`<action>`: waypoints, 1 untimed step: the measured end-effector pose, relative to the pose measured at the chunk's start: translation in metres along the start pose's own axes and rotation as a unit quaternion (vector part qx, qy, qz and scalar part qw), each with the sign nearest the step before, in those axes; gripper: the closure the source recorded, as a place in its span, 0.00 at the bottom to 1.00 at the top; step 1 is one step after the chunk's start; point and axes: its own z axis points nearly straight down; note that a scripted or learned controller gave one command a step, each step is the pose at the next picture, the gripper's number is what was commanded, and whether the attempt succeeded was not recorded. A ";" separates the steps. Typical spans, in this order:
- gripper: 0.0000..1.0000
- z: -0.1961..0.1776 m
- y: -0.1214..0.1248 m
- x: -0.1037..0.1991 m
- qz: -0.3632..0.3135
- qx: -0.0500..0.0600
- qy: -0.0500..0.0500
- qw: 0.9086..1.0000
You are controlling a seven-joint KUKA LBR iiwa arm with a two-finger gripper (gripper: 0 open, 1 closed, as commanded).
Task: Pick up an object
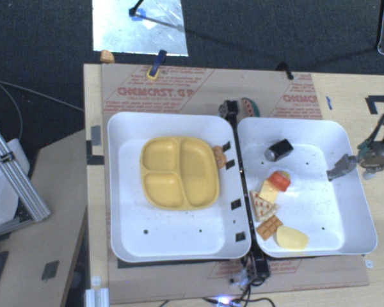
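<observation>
Filling most of the left bin, a yellow divided plate is seen, with bare floor left along the bin's front. In the right bin, objects are crowded against the left wall: a black cylinder, a red piece, a waffle, a cracker, a yellow lemon-shaped piece. The bin's right half is unoccupied. The gripper is seen at the right rim, well apart from the objects; whether it is open cannot be told.

The shallow white right bin has bare floor on its right half; small food pieces crowd its left.
</observation>
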 end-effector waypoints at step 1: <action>0.00 0.151 0.033 0.045 -0.003 0.004 0.003 1.000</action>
